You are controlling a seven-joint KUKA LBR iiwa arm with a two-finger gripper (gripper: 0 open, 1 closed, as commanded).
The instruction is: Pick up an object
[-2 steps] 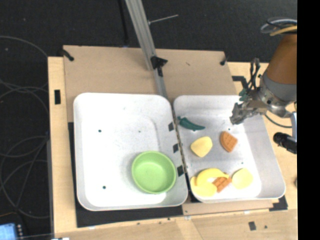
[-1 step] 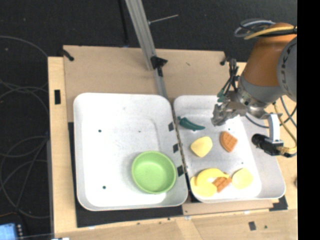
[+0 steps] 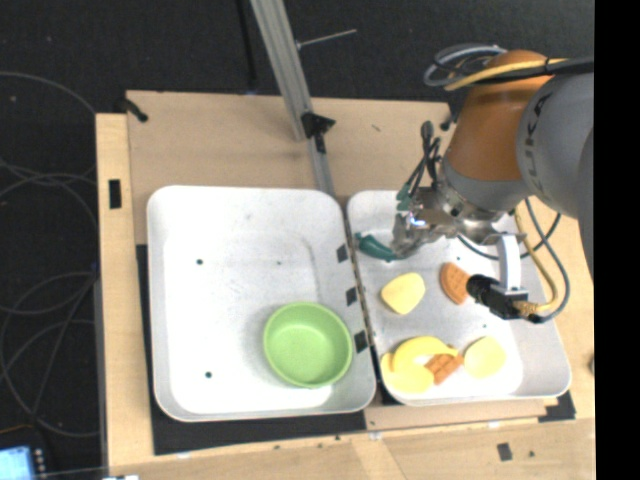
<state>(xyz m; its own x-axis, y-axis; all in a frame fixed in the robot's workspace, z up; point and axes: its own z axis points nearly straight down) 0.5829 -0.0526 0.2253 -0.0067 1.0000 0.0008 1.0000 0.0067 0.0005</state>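
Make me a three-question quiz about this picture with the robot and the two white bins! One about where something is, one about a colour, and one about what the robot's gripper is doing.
1. Where is the green bowl?
A. In the left bin
B. In the right bin
C. On the bare bench

2. What colour is the small thing by the divider, next to the gripper?
A. Red
B. Teal
C. Purple

3. Where is the gripper?
A. Over the green bowl
B. Out past the bench
C. Low over the right bin's upper left part

Answers:
1. A: the green bowl sits near the lower right corner of the left bin.
2. B: the small thing is teal, lying in the right bin by the divider.
3. C: the gripper hangs there, just right of the teal piece.
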